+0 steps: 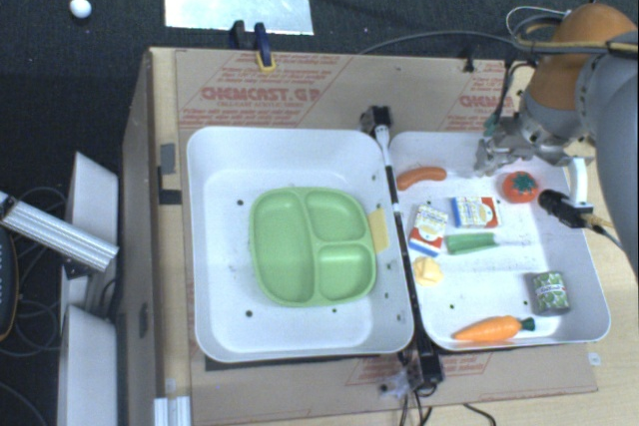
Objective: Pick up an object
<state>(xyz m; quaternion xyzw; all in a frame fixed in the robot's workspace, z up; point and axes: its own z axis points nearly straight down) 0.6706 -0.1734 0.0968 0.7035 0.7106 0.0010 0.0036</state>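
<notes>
Grey gripper [496, 155] hangs at the right bin's [589, 314] 1 o'clock corner, beside the tomato [518, 186], likely its target; the sausage [421, 177] lies toward 11; fingers' state I cannot tell

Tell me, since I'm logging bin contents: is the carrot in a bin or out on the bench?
In. The carrot lies flat inside the right bin, close to its near rim.

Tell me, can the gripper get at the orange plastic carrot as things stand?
Probably yes. The orange plastic carrot lies by itself along the near wall of the right white bin, nothing on top of it, and the gripper sits over that bin's far end.
</notes>
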